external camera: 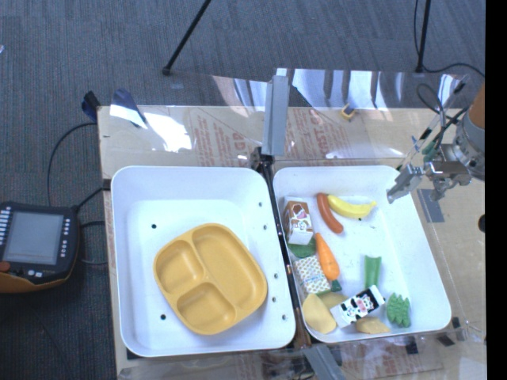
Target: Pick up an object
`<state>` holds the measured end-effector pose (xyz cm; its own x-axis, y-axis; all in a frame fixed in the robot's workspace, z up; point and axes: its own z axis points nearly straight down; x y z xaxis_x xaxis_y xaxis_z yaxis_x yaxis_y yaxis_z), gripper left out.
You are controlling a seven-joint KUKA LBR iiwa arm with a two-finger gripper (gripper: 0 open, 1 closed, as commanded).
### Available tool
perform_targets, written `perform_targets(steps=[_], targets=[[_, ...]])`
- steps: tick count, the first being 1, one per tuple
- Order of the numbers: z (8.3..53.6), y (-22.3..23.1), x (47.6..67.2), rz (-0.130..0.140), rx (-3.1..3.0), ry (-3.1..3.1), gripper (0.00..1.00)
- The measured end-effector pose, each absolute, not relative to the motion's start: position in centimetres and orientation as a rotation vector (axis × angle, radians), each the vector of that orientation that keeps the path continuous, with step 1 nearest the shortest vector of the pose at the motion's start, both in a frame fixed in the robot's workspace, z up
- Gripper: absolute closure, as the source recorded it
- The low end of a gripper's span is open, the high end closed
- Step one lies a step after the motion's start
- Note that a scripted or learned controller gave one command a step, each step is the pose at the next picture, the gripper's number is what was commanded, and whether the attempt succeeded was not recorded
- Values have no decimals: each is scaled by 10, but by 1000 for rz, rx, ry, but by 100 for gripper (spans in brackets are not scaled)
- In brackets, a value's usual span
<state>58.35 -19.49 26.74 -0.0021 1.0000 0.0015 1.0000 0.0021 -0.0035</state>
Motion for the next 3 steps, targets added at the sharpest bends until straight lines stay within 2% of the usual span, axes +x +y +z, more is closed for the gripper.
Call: perform_targets(steps=[1,2,3], targets=[[123,-162,587,11,-2128,-2293,0],[85,-133,643,2,-1951,-2457,0],[96,-133,644,0,-1951,-2458,100]])
